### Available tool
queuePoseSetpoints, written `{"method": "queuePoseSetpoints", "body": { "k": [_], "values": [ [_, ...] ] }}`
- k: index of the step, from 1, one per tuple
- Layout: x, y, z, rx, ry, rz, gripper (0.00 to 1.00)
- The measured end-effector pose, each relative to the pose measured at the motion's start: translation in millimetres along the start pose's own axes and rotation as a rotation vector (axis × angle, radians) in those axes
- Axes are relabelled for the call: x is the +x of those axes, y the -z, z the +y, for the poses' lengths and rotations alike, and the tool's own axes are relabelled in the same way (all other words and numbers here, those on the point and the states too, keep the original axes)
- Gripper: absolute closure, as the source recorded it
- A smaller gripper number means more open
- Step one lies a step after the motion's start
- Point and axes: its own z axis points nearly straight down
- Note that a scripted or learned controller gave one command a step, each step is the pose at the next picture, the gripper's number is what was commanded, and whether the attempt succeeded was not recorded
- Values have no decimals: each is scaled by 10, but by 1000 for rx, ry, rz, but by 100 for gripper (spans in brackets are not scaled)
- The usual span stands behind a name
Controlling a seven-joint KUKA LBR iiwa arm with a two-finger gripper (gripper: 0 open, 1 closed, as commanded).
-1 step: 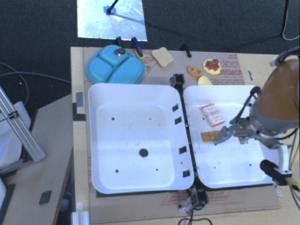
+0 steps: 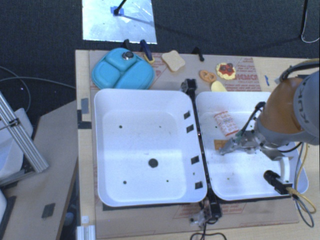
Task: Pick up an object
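Arm [image 2: 292, 111]: reaches in from the right over the right bin [image 2: 235, 186].
Gripper [image 2: 226, 149]: low over the bin's left-centre; finger state unreadable.
Packet [image 2: 226, 122]: white and red, in the right bin (just above the gripper).
Orange piece [image 2: 219, 144]: flat, beside the gripper tip.
Left bin [image 2: 115, 114]: one dark disc [image 2: 153, 163] near its middle.
Bench top: blue divided plate [image 2: 123, 70], toast slice [image 2: 173, 60], pretzel [image 2: 207, 76].

Behind the two white bins, on the brown bench top [image 2: 250, 74], a blue sectioned plate [image 2: 123, 70] lies at the left; a toy slice of toast [image 2: 173, 60] sits to its right; further right lie a small pretzel [image 2: 207, 76] and a round red-topped tart [image 2: 226, 70]; a shiny silver sheet [image 2: 119, 13] lies on the dark carpet beyond.
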Motion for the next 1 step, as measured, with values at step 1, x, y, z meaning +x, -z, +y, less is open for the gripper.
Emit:
{"method": "queuePoseSetpoints", "body": {
  "k": [1],
  "values": [
    [450, 51, 470, 1, 7, 0, 0]
  ]
}}
